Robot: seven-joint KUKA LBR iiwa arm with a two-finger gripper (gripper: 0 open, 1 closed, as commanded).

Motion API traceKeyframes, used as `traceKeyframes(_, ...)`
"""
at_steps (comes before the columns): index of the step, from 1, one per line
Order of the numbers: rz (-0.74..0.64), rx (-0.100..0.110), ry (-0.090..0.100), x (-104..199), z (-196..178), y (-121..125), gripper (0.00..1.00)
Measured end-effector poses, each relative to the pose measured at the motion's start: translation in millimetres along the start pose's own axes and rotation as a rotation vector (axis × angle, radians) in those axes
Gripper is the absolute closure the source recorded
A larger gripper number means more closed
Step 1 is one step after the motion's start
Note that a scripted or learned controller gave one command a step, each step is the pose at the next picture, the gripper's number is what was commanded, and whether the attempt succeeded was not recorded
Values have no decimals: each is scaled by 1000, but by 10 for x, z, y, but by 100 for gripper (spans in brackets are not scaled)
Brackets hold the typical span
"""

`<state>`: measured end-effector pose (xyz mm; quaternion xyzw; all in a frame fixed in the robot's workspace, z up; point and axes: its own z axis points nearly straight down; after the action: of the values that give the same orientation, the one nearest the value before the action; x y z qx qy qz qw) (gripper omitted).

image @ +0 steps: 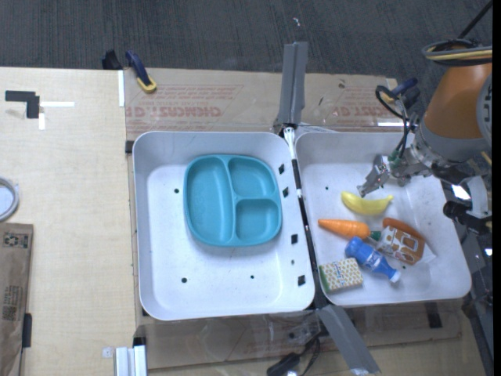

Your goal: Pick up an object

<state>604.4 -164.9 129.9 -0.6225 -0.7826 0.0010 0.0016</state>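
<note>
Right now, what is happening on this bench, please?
A robot arm reaches in from the right over the right bin. Its gripper hangs just above the banana and holds nothing. Beside the banana lie a carrot, a blue bottle, a brown packet and a small box. The left bin holds a teal divided plate. Nothing has been picked up yet.

The arm (462, 92) is cut off by the right edge of the frame, so only its orange band and wrist show. The gripper (371, 185), just above the yellow banana (366, 203), is too small and blurred to tell how its fingers stand. Left of the left bin (145, 210), a roll of tape (6, 200) and a brown paper bag (14, 288) run off the left edge.
</note>
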Motion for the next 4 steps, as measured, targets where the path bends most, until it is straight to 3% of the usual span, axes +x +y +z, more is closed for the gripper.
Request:
traceKeyframes(1, -138, 0, 0, 346, 400, 100, 0)
traceKeyframes(2, -138, 0, -1, 344, 399, 100, 0)
traceKeyframes(3, -82, -1, 0, 614, 401, -441, 0)
traceKeyframes(4, -78, 1, 0, 604, 328, -443, 100)
